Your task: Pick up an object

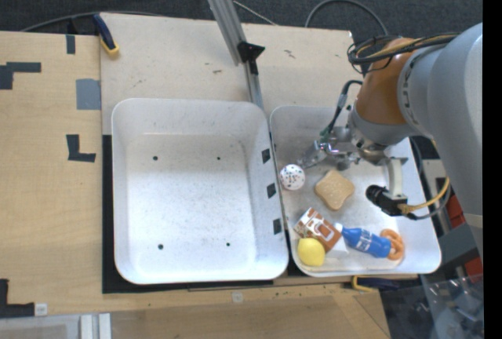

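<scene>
Where tool [328, 151] hovers, toast [335, 190] near, right bin [427, 251] rim well apart

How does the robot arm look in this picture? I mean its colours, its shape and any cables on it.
The arm is thick and rounded, with a smooth grey shell and an orange band above the wrist. Thin black cables loop over the orange part, and a yellowish one hangs on its near side. The gripper is small and metallic, with a black fitting beside it.
</scene>
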`<action>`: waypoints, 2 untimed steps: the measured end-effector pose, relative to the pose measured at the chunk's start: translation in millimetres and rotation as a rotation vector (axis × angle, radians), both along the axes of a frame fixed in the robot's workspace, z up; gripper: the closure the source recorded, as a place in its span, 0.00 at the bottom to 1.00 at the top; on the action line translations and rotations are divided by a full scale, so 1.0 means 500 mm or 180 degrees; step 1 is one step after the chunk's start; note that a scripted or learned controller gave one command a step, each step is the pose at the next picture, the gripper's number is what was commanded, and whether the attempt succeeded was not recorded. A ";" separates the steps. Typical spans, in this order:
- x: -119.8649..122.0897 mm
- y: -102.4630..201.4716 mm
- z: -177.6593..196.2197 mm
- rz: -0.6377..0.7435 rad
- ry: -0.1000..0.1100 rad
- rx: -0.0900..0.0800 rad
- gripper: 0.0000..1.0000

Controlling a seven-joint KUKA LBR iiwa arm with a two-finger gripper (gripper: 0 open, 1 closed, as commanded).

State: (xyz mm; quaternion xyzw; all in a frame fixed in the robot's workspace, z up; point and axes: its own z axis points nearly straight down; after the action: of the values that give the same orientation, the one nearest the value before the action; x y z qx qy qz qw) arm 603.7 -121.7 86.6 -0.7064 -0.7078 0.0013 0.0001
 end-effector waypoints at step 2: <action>0.017 0.011 0.117 0.0000 -0.0016 0.0004 1.00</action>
State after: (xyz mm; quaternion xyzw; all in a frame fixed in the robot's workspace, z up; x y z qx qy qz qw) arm 612.0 -116.0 144.9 -0.7064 -0.7079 -0.0009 -0.0012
